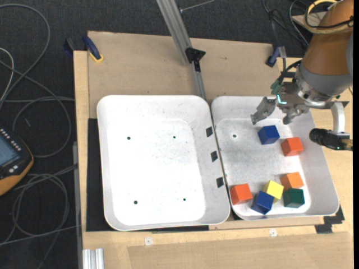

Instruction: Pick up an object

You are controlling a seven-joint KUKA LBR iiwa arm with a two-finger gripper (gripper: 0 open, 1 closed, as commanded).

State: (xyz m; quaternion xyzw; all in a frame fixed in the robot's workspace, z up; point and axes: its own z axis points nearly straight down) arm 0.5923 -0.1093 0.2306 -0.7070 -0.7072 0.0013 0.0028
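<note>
My gripper [277,112] hangs over the back of the right bin [247,156], open, with nothing between its fingers. A blue cube [268,134] lies just below and in front of the fingertips. An orange cube [291,146] sits to its right. Along the bin's front edge lie an orange cube [241,193], a blue cube [262,202], a yellow cube [275,189], another orange cube [291,180] and a dark green cube [293,197].
The left bin [150,161] stands beside the right one. A grey metal pole [179,32] slants down to the bench behind the bins. Blue clamps [93,50] grip the bench's back corners. Cables lie on the floor at left.
</note>
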